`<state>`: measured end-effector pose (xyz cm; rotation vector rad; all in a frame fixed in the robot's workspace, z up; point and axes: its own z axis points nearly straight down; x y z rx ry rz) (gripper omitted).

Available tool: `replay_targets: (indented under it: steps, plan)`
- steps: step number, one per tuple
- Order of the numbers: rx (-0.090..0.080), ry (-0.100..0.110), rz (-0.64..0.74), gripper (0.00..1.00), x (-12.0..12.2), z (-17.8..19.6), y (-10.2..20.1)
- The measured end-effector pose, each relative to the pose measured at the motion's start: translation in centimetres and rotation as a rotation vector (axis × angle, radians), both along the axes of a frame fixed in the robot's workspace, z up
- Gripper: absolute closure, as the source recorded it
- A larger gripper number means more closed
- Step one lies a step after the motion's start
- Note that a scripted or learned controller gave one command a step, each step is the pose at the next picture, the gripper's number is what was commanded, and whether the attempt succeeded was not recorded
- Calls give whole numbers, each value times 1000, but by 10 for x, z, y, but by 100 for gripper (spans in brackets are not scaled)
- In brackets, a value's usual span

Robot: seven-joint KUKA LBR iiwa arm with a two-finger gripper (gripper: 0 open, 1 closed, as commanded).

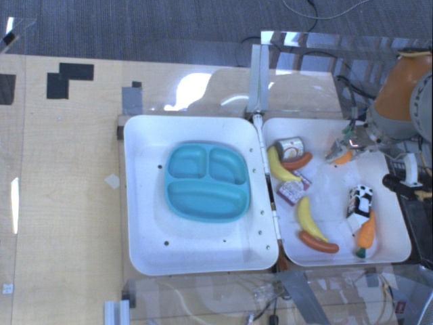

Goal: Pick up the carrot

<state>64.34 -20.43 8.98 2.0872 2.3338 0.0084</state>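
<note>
Carrot: a small orange, tapered toy carrot (366, 233) with a green tip lies near the front right corner of the right-hand shallow white bin (404, 249), just beside a black-and-white cow-patterned toy (359, 200).
Second orange piece: a small orange object (344, 158) sits at the gripper's tip near the back of that bin; what it is cannot be told from above.
Gripper: the two-finger gripper (347, 147) hovers low over the bin's back right area, well apart from the carrot; whether it is closed on anything cannot be told.
Arm: the grey arm with its orange band (399, 87) reaches in from the right, wrist angled down and leftward into the bin.
Neighbours: two yellow bananas (308, 219), two red sausages (318, 242) and a small tin can (291, 145) crowd the bin's left half.
Other bin: a blue sectioned plastic plate (206, 181) rests in the left-hand bin on the bench.
Step in hand: likely the approach; a clean grasp would close across the carrot's thicker middle, clear of the cow-patterned toy.
</note>
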Motion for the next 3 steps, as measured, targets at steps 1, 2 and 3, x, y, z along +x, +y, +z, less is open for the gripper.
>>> replay_targets:
  steps: [1,2,3]
  plan:
    - [4,3,-249,100,-33,144,71]
    - [2,7,-6,100,-68,119,71]
    - [1,1,-3,100,-66,131,72]
